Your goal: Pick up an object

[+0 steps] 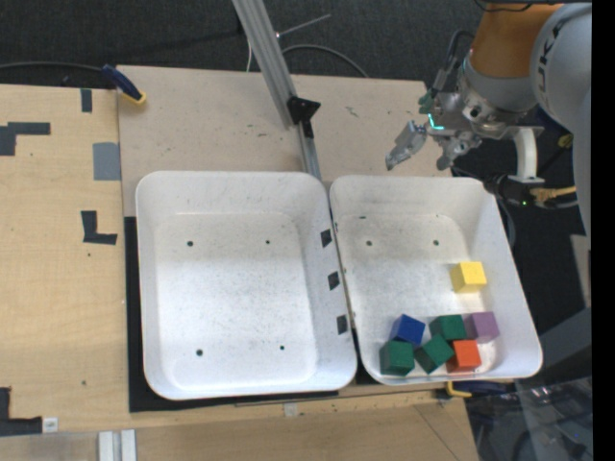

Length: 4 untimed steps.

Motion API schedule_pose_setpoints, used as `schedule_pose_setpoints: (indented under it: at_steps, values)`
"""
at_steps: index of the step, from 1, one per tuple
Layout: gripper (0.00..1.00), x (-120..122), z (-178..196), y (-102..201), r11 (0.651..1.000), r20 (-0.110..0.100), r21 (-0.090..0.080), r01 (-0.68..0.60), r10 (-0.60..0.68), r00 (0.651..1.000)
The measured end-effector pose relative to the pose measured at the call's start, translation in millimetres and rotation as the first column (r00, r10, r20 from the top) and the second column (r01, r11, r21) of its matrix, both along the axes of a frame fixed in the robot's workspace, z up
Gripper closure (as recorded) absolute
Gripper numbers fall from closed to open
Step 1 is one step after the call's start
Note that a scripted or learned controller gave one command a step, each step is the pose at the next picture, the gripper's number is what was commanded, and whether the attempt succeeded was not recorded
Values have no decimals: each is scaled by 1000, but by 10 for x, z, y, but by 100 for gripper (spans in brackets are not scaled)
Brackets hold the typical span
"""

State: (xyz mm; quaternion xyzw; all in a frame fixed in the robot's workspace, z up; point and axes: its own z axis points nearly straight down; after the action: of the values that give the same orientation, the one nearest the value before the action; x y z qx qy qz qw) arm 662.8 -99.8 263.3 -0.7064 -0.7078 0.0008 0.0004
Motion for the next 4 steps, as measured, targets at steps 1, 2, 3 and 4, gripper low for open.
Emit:
schedule_pose_setpoints:
  at_steps: [1, 2, 3, 4]
  values:
    - [0, -5, -540, 110, 1000, -5, 0, 0, 0, 1000]
    - [0, 50, -1089, 39, 1000, -5, 0, 1, -1, 1000]
    - [0, 51, -1700, -37, 1000, -6, 0, 1, -1, 1000]
    - [100, 70, -1554, -25, 1000, 0, 0, -1, 1, 1000]
